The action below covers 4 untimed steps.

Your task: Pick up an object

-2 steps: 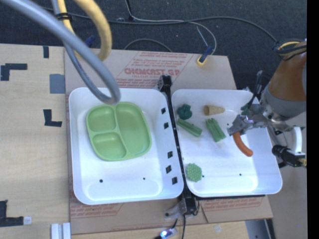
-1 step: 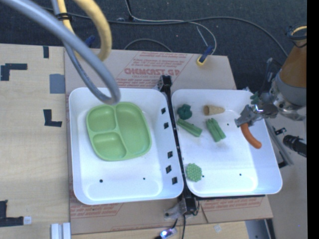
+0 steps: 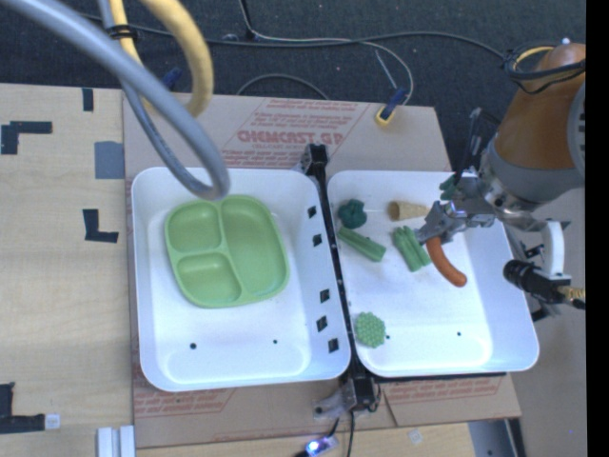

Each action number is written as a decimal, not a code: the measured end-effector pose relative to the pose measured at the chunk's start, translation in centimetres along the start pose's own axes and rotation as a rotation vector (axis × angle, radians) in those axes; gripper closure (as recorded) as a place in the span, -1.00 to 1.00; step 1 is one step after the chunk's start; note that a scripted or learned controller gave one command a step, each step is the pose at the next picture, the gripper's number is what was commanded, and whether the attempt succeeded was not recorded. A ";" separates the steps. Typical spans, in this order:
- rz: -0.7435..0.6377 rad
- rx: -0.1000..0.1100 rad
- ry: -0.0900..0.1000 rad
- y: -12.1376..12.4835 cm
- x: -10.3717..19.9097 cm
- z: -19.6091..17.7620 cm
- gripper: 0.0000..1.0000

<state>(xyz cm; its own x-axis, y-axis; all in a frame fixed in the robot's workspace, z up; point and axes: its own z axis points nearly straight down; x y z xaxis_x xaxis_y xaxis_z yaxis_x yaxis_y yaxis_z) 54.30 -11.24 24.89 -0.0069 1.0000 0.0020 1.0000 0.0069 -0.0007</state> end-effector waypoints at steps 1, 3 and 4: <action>0.002 0.001 -0.001 -1.1 4.7 0.1 1.00; 0.001 0.004 -0.001 -1.7 15.2 3.3 1.00; 0.001 0.003 -0.001 -1.8 19.8 3.6 1.00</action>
